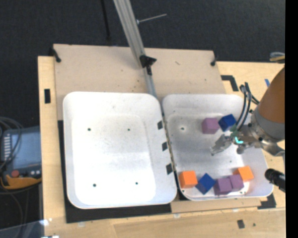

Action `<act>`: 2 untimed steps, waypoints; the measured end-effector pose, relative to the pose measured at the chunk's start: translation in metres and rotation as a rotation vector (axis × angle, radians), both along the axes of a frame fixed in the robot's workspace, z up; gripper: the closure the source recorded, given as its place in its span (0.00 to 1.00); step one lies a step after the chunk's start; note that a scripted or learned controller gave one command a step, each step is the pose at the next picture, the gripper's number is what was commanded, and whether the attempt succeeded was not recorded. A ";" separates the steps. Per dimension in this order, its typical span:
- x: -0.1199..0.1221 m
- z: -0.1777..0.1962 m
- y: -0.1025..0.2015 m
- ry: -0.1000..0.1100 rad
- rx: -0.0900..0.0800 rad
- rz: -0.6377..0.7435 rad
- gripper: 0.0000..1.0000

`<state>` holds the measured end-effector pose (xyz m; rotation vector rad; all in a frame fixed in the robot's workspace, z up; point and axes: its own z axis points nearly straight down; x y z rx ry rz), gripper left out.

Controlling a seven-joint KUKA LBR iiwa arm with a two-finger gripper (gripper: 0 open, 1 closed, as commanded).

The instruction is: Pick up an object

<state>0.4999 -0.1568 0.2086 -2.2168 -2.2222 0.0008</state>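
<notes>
The right bin (188, 108) holds several small blocks. A purple cube (210, 125) and a blue cube (227, 121) sit side by side in its upper part. Along its near edge lie an orange block (188, 178), a blue block (205, 183), two purple blocks (222, 186) (236, 182) and another orange block (246, 172). My gripper (229, 147) hangs over the middle right of this bin, just below the blue cube. It is open, with bare bin floor between its fingers (219, 146).
The left bin (69, 133) lies beside the right one. A metal pole (131, 29) slants down to the gap between the bins. A control pendant (17, 155) with cables sits off the bench at the left.
</notes>
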 end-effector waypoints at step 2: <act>0.003 -0.061 -0.001 0.002 -0.002 -0.004 0.00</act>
